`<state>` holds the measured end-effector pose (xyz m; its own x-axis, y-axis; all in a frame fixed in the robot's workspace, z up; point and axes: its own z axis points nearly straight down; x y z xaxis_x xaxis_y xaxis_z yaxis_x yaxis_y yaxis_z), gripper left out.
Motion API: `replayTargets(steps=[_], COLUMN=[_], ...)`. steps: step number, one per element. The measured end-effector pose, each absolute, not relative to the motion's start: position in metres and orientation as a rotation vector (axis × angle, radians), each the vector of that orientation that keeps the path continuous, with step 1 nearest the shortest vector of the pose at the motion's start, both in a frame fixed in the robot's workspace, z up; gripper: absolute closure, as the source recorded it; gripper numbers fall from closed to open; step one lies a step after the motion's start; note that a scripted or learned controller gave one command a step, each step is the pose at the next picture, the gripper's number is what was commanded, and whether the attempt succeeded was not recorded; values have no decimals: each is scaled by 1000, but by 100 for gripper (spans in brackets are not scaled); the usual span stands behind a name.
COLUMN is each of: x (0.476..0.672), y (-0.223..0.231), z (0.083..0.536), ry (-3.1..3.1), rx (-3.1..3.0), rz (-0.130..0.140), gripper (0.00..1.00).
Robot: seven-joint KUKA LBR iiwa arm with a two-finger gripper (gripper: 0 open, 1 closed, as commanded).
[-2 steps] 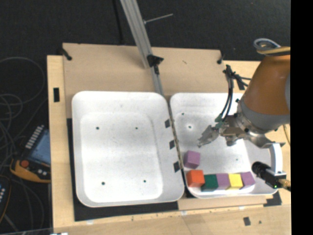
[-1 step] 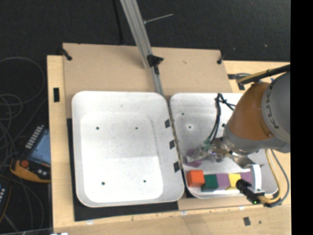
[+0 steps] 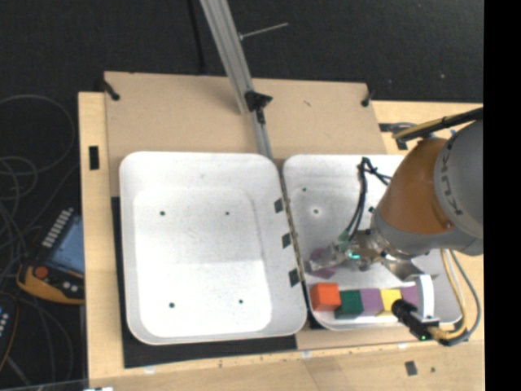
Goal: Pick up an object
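Along the front wall of the right bin (image 3: 319, 187) lie an orange block (image 3: 327, 296), a green block (image 3: 351, 303), a purple block (image 3: 371, 300) and a yellow block (image 3: 391, 297) in a row. My gripper (image 3: 335, 257) reaches down into this bin from the right, just above the orange block. Something greyish-purple sits at its tip, too blurred to identify. The grey arm with its orange band (image 3: 415, 190) covers the bin's right half.
The left bin (image 3: 199, 243) lies beside the right one on the tan bench. A slanted metal pole (image 3: 236, 63) rises from behind the bins. Cables and a handheld pendant (image 3: 53, 259) lie off the bench at the left.
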<state>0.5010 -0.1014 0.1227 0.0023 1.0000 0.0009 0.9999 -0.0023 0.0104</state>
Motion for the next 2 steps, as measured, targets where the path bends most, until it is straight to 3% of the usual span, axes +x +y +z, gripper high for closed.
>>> replayTargets(steps=[1,2], x=[514,505], y=[-106,-97], z=[119,127], ry=[2205,2222], rx=[2213,2216], rz=[25,3], gripper=[0,0])
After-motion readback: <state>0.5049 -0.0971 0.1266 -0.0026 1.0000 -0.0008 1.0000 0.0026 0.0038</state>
